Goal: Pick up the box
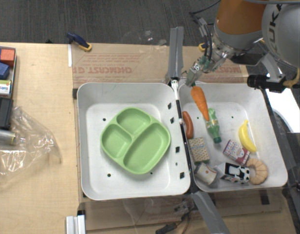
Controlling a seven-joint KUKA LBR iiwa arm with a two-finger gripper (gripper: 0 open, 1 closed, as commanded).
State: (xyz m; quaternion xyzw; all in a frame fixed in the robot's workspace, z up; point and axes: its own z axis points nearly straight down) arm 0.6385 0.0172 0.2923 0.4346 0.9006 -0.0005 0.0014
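Grey arm w/ orange band (240, 9) reaching in over far edge of right white bin (271, 130). Gripper (195, 77) hanging above that bin's far-left corner, just above green top of orange plastic carrot (200, 101); fingers blurred, width impossible to tell, nothing seen clamped between them.

Small pink-and-white carton box (236, 151) lying tilted in right bin, toward near-right corner, well apart from gripper. Just beside it: yellow plastic banana (246, 136) on far side, tan croissant (258, 171) toward near-right corner, black-and-white cow-print carton (236, 172) near the near edge.

Also in right bin: carrot slanting from far-left corner toward centre; green plastic bottle (213, 126) touching carrot's tip; red sausage (188, 124) along left edge; tan waffle-textured block (199, 149) nearer on left side; white-grey cup-like piece (206, 173) at near-left corner.

Left white bin (89, 145) carrying light-green three-section plate (135, 140), roughly centred.

Clear crumpled plastic bag (23, 140) at bench's left edge.
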